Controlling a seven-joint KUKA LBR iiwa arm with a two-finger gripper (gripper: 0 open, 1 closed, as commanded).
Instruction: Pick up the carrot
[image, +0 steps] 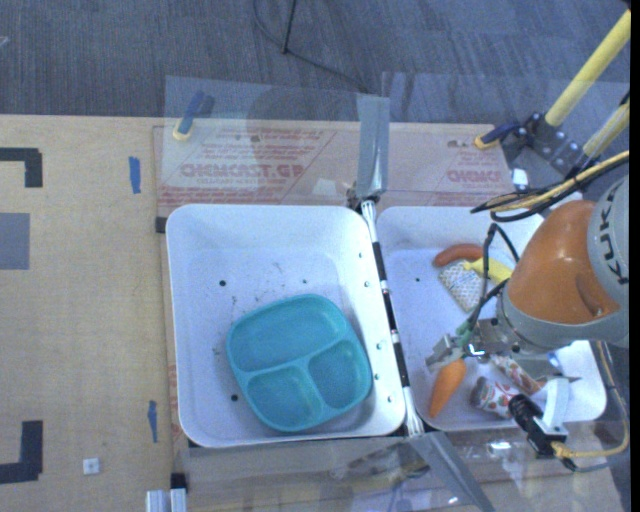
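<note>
Carrot (446, 386), orange, tapered, slanted

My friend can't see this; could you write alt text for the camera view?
A grey-and-orange robot arm's gripper hangs just above a carrot in the right white bin. The left white bin holds a teal divided tray.

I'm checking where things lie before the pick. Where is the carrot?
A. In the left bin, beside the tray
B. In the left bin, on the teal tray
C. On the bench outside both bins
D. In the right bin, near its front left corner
D: the carrot lies on the floor of the right bin near its front left corner, while the teal tray sits in the left bin.
</note>
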